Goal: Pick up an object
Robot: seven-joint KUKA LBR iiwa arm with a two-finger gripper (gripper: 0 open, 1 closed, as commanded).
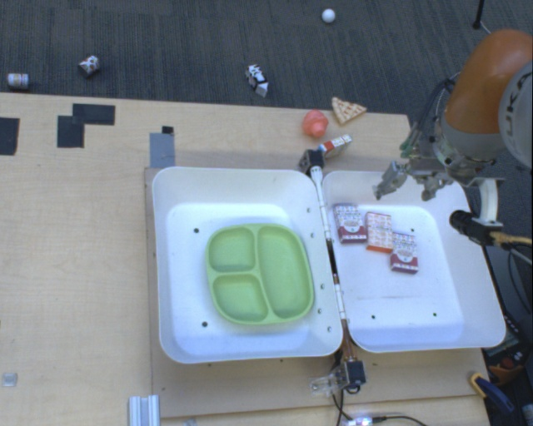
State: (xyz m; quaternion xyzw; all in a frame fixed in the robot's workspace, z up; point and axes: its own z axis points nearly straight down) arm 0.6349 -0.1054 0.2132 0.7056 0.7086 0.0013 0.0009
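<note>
Three small red-and-white cartons lie in a row in the right bin [433, 320]: one [351, 223] at the left, a paler one [380, 231] in the middle, and a third [405, 251] lower right. My gripper [410, 186] hangs over the bin's far edge, up and to the right of the cartons. It is open, its two fingers spread with nothing between them. A green divided plate [258, 273] lies in the left bin [179, 250].
Beyond the bins on the bench lie a red ball [315, 123], a toy pizza slice [348, 109] and a small red-and-white tube [335, 146]. Small bits of litter [258, 79] and a white ball [328, 15] lie on the dark floor behind.
</note>
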